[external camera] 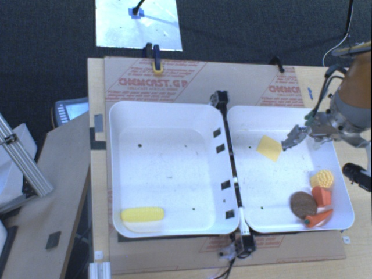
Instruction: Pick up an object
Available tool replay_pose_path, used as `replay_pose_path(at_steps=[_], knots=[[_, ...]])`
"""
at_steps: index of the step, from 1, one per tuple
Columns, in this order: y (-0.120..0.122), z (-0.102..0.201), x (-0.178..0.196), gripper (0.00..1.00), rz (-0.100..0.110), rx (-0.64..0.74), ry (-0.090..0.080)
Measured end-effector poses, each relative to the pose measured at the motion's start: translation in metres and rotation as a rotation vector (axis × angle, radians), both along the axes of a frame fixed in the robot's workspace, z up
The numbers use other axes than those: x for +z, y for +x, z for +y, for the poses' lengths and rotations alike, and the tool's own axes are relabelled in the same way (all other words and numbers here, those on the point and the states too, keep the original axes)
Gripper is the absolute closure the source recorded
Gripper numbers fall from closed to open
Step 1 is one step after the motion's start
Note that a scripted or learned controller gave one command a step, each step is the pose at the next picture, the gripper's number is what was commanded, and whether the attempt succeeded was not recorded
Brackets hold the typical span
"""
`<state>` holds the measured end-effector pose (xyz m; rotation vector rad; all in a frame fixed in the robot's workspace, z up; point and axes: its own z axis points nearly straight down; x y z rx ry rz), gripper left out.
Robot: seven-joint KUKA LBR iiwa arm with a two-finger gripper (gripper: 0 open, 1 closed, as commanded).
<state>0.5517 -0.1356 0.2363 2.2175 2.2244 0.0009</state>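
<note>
My gripper (292, 138) hangs over the right bin (250, 156), reaching in from the right, its tip just right of a yellow wedge like a cheese slice (269, 147). Nothing shows between its fingers. In the right bin's near right corner lie a yellow corn piece (323, 179), an orange-red block (322, 196), a brown round cookie-like disc (303, 204) and an orange carrot (318, 218). A yellow corn cob (142, 214) lies in the left bin (168, 127), near its front left corner.
A black divider with clips (226, 156) runs between the two bins. Clamps (156, 57) hold the cardboard sheet at the back. A grey table edge (64, 173) and metal rail (23, 161) stand to the left.
</note>
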Motion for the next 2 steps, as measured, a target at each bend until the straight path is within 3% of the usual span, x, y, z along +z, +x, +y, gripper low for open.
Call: replay_pose_path(at_steps=[1, 2], knots=[[-0.008, -0.075, -0.046, 0.00, 0.001, -0.007, -0.001], [0.101, -0.069, -0.085, 0.00, -0.005, 0.005, -0.002]])
